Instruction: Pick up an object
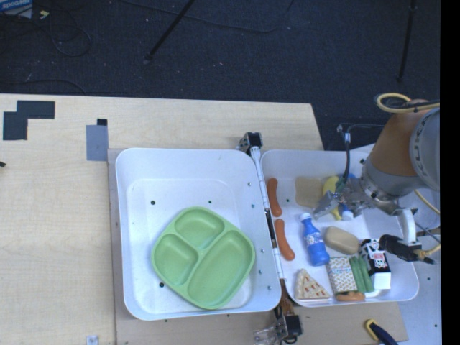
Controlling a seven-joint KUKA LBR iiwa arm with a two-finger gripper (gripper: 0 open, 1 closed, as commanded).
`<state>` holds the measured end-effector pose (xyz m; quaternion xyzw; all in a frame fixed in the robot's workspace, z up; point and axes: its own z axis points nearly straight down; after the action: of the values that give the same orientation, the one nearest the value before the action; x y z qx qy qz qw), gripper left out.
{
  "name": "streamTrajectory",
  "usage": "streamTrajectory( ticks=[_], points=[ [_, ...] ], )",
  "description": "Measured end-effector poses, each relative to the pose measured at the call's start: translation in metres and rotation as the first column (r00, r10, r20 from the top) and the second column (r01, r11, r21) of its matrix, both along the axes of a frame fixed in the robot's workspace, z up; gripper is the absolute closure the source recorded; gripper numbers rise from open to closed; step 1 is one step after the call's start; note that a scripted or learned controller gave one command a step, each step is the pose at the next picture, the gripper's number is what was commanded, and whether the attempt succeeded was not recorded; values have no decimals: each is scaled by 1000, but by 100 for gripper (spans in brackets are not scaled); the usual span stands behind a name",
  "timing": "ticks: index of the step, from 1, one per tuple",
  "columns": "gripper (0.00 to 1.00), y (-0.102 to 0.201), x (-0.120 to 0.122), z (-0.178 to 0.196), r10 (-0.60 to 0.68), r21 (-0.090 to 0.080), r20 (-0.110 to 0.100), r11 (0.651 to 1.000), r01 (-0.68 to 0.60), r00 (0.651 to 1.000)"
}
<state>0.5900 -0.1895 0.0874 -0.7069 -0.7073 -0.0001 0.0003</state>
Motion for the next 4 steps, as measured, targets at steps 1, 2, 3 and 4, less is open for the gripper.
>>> streamTrajectory(
  ticks=[1,2,3,4],
  points=[
    [100,0,0,9,3,3,-3,1000,-3,1000],
    [0,0,0,9,4,3,-4,1000,-4,1000],
    [100,0,0,17,6,4,-8,1000,-6,1000],
    [0,0,0,17,6,4,-8,1000,-6,1000]
  ],
)
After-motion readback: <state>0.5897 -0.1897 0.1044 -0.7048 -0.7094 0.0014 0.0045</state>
